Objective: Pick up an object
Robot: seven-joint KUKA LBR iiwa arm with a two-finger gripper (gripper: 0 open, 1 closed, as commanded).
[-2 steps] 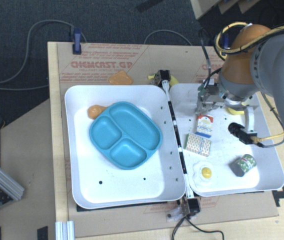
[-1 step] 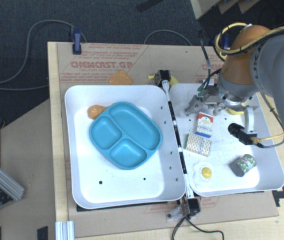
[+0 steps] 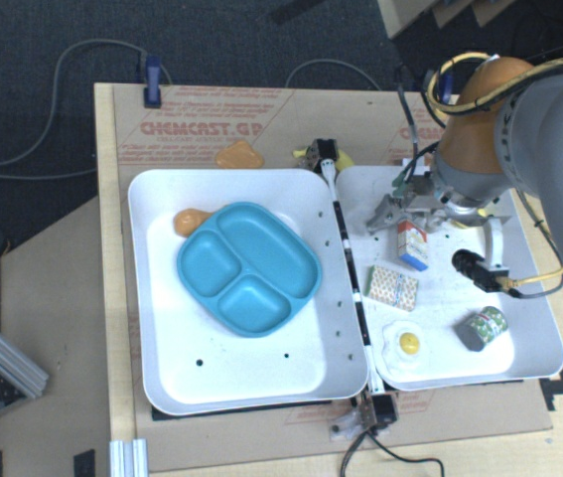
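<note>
Plate (image 3: 249,266), blue and divided, sits far left of the gripper (image 3: 412,217) in the left bin (image 3: 162,366). Just below the gripper stands a small carton (image 3: 412,245), with a patterned packet (image 3: 393,287) lower and a toy egg (image 3: 405,343) lower still. Can't tell how the fingers stand.

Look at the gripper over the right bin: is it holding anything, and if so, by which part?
It cannot be told. The gripper sits right above a small carton in the right bin, but the view hides whether it grips it.
</note>
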